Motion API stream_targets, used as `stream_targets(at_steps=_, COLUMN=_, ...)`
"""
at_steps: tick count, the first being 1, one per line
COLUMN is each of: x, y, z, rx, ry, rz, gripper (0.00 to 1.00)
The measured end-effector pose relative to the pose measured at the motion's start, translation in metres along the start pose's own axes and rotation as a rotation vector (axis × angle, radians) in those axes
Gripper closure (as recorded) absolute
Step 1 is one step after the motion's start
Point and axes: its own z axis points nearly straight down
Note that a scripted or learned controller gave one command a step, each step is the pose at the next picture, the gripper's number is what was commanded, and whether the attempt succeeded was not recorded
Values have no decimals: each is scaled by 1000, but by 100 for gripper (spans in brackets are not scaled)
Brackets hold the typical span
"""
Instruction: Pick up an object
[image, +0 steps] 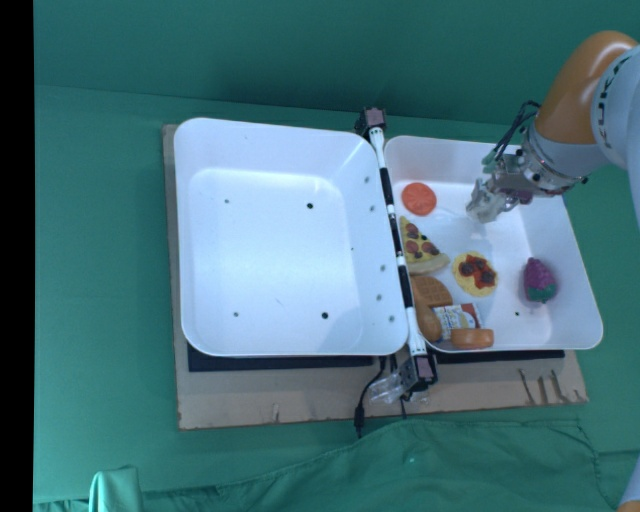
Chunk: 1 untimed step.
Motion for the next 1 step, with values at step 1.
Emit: stream_targets(at_steps=1, x=-7, y=5, z=-47, rx=12, ry=6, rz=-4, gripper=100)
